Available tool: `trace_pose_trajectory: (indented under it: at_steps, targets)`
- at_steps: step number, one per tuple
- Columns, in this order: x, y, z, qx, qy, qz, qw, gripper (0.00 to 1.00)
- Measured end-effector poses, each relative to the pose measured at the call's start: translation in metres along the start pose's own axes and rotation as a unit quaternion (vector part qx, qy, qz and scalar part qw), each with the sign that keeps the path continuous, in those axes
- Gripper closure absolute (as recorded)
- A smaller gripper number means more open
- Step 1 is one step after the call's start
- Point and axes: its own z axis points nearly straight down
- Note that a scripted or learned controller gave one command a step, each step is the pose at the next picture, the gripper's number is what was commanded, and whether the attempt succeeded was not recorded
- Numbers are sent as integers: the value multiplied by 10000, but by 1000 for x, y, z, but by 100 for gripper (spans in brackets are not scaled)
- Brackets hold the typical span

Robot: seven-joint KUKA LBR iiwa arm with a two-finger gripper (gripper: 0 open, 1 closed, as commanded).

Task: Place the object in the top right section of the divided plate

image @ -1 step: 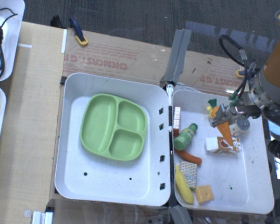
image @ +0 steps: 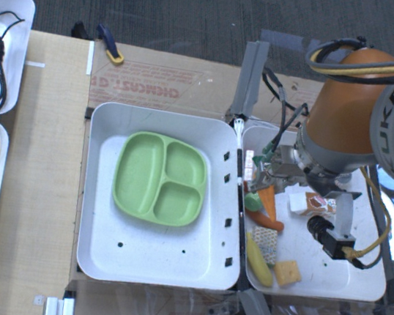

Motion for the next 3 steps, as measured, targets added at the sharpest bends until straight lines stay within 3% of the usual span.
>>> trace_pose_trajectory:
  at_steps: [1,2,3]
  targets:
    - [88,-34,51,8,0,243,9997,100]
    - [88,-33,51,5,-1,249,9997,0]
    - [86,-33,44,22,-11,263,9997,100]
